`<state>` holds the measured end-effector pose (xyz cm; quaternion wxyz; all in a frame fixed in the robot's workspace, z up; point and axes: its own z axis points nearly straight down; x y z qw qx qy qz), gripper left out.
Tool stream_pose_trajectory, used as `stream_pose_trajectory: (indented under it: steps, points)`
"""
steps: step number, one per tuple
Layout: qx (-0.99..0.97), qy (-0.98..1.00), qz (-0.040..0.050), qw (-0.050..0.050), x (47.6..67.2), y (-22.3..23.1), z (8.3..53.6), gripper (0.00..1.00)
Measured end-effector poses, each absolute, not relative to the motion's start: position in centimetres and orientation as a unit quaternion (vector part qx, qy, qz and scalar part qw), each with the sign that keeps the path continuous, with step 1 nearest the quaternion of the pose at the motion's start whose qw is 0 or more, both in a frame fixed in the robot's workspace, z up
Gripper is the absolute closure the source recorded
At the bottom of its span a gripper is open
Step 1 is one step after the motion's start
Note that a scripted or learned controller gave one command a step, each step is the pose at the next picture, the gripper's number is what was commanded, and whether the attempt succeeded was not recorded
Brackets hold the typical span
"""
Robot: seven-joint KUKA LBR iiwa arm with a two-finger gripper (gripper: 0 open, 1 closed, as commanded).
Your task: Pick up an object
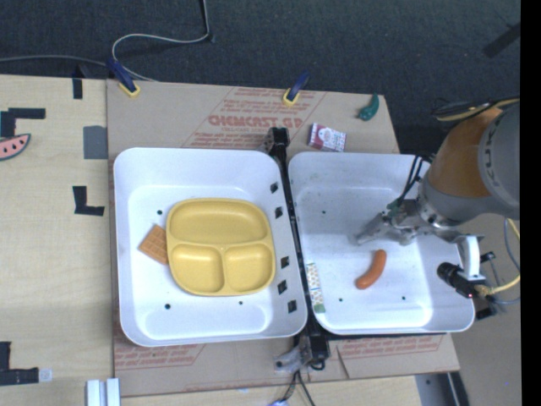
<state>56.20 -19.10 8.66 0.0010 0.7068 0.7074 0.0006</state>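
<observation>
We cannot tell whether our tool (365, 234) is spread or pressed together, and with the sausage (371, 270) lying loose just below its tip in the right bin (338, 315), a descent could nudge it away.

Two white bins side by side on a cardboard sheet (254, 121), mid-frame. Left bin (135, 252): yellow divided plate (221, 245) at centre, a tan cracker (155, 244) tucked at its left edge. Right bin (338, 184): orange sausage (371, 270) lying slanted, lower centre. Gripper (365, 236) reaches in from the right, low over the bin floor, just above-left of the sausage, nothing seen between its fingers. Small red packet (326, 137) on the cardboard above the right bin.
</observation>
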Motion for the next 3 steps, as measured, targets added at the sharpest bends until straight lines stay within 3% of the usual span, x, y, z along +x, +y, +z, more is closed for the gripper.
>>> stream_pose_trajectory:
  steps: [1,2,3]
  points:
    - [0.707,0.707,0.0009,0.004,52.7,-18.0,8.7,0.0]
    - [0.707,0.707,0.0005,0.004,52.6,-18.1,9.6,1.0]
    - [0.707,0.708,0.0002,0.001,50.5,-14.3,24.4,1.0]
